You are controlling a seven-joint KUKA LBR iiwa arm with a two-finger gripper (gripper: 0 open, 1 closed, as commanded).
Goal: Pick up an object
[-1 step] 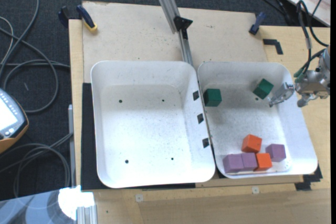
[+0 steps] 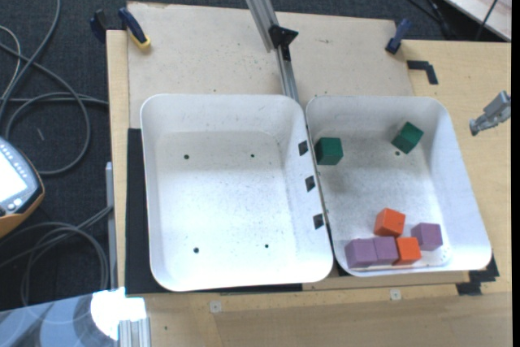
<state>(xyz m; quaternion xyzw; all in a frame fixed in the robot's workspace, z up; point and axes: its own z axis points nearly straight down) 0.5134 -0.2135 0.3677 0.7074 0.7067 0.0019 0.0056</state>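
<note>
Six small blocks lie in the right bin (image 2: 452, 144): two green cubes (image 2: 328, 150) toward its upper part, well apart and easy to reach, and orange blocks (image 2: 391, 222) with purple blocks (image 2: 370, 251) huddled touching at lower right. At the frame's right edge, the gripper (image 2: 490, 114) sits outside the bin, touching nothing; its opening I cannot tell.

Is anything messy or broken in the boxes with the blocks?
Nothing looks broken or spilled. All the blocks sit inside the right bin: two green blocks apart near the back, and orange and purple ones bunched in the front corner. The claw is off at the right.
</note>
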